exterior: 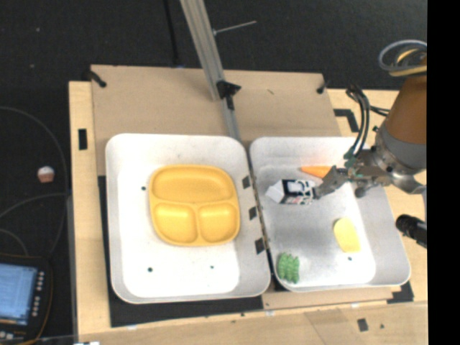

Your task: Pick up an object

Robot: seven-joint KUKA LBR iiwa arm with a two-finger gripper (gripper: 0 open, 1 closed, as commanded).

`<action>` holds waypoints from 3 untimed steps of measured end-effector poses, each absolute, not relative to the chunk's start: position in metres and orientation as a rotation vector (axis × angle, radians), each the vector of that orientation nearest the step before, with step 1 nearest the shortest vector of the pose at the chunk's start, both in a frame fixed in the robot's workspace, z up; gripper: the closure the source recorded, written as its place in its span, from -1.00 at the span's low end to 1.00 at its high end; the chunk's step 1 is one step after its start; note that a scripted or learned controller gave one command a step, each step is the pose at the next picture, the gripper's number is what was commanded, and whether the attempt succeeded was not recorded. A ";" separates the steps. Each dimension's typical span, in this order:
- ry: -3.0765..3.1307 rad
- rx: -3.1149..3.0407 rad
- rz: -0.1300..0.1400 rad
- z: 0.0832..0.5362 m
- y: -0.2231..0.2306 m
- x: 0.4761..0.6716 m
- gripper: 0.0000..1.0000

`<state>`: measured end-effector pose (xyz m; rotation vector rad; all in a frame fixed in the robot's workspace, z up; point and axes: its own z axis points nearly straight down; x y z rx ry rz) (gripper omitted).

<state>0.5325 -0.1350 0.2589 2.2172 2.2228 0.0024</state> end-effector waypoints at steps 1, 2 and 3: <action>2.222 2.218 0.003 0.259 -0.135 0.532 -1.00; 2.221 2.223 -0.004 0.214 -0.141 0.528 -1.00; 2.222 2.225 -0.006 0.154 -0.148 0.531 -1.00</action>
